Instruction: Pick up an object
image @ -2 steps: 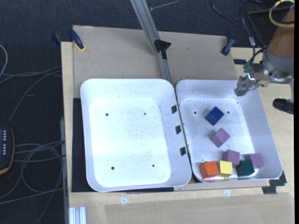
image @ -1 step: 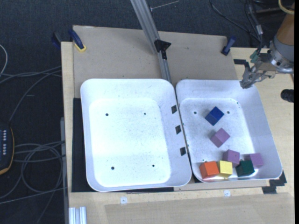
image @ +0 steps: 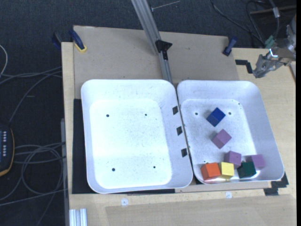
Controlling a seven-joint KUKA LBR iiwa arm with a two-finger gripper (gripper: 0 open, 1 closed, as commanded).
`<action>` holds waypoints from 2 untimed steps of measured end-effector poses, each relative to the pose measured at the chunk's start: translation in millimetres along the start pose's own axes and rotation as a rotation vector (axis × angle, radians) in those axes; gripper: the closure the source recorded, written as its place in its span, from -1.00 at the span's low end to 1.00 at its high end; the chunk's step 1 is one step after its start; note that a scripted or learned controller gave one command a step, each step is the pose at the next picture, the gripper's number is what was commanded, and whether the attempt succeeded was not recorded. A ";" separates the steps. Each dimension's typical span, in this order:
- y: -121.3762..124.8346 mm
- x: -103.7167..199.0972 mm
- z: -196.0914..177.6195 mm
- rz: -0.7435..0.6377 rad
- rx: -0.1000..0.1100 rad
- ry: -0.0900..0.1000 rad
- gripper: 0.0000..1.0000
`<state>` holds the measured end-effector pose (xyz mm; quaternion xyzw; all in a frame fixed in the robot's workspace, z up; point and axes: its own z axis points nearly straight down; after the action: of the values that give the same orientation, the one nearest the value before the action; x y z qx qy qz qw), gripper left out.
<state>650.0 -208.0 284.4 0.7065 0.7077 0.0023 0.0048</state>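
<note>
Camera view looks down at a slant on the bench [image: 141,46], where two shallow white bins sit side by side. The left bin [image: 87,126] takes up the middle of the frame; the right bin [image: 268,126] touches it along a shared edge and holds all the blocks. A blue block [image: 216,116] lies in the upper middle of the right bin, and a purple block [image: 221,138] lies just below it, slightly apart. Along the bin's lower wall a cluster crowds together: an orange block [image: 211,170] at the left, a yellow block [image: 227,169] just beside it, a dark green block [image: 246,169] next, a second purple block [image: 233,157] just above the yellow one, and a third purple block [image: 257,161] at the right end. The gripper [image: 261,68] sits at the upper right of the frame, over bare bench beyond the right bin's upper right corner, well apart from every block. Nothing is between its fingers; whether they stand wide or narrow cannot be told at this size. A metal pole [image: 150,27] slants down from the top centre to the bins' meeting edge.
</note>
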 end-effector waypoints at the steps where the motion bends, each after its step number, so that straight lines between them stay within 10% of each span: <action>1: -8.3 50.0 -5.2 -0.004 0.011 0.006 1.00; 2: -23.7 109.2 8.8 -0.005 0.013 0.007 1.00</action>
<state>626.2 -98.8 275.0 0.7048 0.7094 0.0001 -0.0022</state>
